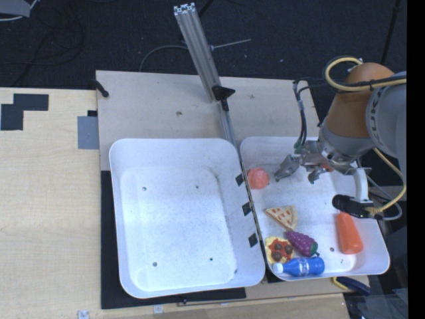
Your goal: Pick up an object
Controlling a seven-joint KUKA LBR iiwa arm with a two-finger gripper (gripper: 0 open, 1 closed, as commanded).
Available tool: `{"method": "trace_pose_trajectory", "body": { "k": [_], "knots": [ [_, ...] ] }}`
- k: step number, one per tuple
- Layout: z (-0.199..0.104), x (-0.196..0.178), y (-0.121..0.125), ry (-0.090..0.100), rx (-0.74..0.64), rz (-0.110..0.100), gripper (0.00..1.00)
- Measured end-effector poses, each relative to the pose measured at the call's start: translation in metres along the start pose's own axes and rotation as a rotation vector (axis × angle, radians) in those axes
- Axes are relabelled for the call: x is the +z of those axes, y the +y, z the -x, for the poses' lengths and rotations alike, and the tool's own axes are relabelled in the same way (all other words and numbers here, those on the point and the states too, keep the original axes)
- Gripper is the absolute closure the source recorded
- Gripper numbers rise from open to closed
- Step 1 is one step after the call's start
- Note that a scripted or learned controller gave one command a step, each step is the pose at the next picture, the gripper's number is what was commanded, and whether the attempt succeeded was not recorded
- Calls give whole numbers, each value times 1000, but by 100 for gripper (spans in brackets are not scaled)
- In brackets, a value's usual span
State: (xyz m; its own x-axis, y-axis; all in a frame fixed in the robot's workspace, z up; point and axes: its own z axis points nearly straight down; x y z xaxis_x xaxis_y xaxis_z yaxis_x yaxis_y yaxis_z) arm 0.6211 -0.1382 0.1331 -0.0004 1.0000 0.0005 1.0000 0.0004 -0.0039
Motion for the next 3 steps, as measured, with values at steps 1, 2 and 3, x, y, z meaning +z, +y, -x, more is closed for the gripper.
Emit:
{"method": "trace_pose_trajectory", "body": {
  "k": [1, 2, 3],
  "knots": [
    [1, -12, 1, 0, 1, 3, 100],
    [5, -55, 2, -1, 1, 6, 100],
    [5, -70, 2, -1, 1, 5, 100]
  ]
}}
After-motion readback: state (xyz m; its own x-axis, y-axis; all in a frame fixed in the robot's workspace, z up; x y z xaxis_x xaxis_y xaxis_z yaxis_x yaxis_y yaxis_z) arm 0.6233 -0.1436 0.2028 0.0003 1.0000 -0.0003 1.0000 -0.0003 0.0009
